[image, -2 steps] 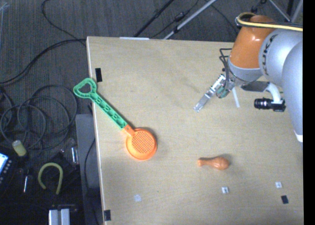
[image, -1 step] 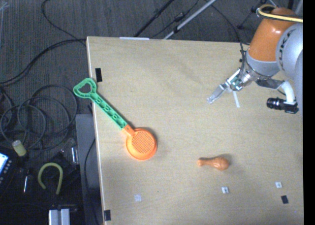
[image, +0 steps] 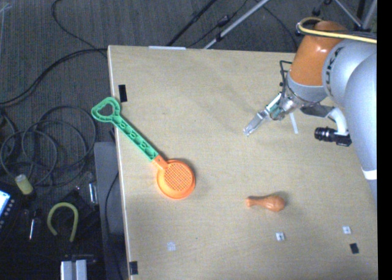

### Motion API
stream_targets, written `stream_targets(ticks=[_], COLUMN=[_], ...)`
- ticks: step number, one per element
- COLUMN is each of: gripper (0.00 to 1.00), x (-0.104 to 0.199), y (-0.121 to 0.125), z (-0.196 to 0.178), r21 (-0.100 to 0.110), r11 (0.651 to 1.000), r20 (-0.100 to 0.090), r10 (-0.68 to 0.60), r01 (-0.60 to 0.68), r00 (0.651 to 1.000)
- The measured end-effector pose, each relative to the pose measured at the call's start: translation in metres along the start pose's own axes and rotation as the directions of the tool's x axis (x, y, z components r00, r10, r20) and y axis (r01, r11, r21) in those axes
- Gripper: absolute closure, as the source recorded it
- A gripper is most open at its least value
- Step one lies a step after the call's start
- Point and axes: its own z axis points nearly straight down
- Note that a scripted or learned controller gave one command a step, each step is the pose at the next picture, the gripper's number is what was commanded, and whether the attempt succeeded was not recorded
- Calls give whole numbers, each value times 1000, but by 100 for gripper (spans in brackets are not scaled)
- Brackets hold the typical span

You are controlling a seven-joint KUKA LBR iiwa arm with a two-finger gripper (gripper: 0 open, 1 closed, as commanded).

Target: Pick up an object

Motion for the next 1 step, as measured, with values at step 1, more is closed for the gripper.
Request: stream_targets(ticks=[1], gripper=[0], x=[-4], y=[-3], z=[-43], r21=[0], r11=[951], r20=[0], r10=[309], r01=[-309], r00=[951])
